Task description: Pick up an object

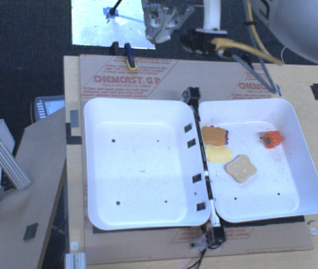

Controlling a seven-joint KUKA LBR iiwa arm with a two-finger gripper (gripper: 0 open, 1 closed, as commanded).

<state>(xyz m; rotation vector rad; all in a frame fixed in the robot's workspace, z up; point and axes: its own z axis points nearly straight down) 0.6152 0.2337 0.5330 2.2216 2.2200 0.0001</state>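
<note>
Four small items sit in the right bin point(307, 189): an orange piece point(214, 135) over a hardly visible purple bit, a yellow slice point(219, 154), a tan toast-like piece point(240, 168) lying diagonally, and a red-orange piece point(271, 139). We see the gripper point(160, 24) above the bench's far edge, touching nothing; how it stands is unclear.

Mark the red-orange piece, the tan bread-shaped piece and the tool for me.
red-orange piece point(271, 139): camera view, centre of its body, right bin.
tan bread-shaped piece point(240, 168): camera view, middle of its top face, right bin.
tool point(160, 31): camera view, its lower end, beyond the bins.
</note>
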